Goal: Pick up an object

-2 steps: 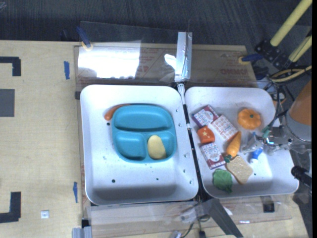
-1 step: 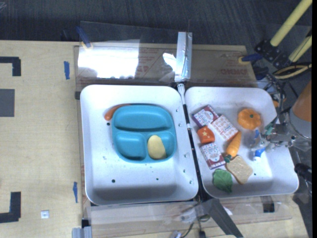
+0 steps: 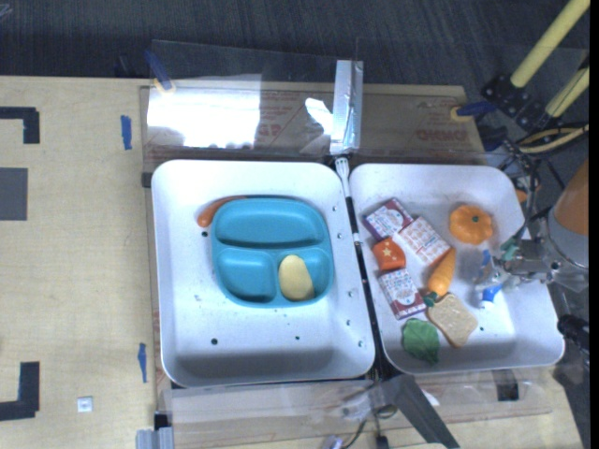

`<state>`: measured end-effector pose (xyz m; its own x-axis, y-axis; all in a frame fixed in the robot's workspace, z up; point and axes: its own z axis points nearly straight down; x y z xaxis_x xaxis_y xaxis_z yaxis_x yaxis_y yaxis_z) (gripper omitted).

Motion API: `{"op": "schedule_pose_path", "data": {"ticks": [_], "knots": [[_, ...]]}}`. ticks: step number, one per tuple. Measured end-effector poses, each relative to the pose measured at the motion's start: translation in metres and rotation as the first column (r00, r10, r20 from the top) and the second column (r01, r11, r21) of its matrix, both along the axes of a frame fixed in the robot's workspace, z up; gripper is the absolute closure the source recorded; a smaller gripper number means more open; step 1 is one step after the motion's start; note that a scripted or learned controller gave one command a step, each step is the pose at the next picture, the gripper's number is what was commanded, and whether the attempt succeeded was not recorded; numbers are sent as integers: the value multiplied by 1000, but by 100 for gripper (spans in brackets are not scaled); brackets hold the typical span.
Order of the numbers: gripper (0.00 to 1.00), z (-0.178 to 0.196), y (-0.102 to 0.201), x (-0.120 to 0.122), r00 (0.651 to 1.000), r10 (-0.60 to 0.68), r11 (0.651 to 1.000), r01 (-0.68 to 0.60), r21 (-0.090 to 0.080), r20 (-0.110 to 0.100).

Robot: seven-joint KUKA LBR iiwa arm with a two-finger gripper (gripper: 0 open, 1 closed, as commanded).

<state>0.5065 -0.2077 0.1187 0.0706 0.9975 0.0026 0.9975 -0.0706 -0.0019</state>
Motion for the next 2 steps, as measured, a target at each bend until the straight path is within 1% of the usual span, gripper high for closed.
{"op": "schedule_pose_path", "data": {"ticks": [1,2], "knots": [[100,-14,24,10,994,105,994,-105,0,-1],[100,10,86,70,946,323,946,-323,-5,6]]}}
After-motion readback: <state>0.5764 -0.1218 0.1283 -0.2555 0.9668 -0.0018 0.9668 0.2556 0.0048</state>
